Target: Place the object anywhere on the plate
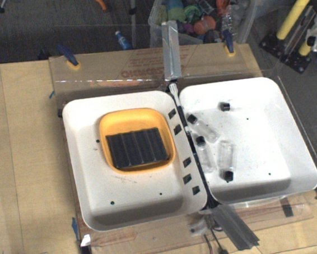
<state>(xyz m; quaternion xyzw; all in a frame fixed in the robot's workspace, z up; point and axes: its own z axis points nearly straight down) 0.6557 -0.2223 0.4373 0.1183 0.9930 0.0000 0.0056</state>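
Camera view: a dark ribbed object [137, 147] lies flat inside the orange plate [106, 123] in the left bin [93, 198], so we judge the placing done. Clear black-capped pieces [225, 155] sit loose in the right bin [267, 140]. Wooden tabletop [22, 166], toy crate [201, 0] behind.

The one camera sits fixed above the bench [16, 167], looking down at a slant from its near edge toward the far side. It stands far enough back to take in both white bins whole: the left bin [88, 204] and the right bin [275, 167], side by side, with the divider [190, 148] near mid-frame. Beyond the bench it catches floor and a clutter box [207, 3].
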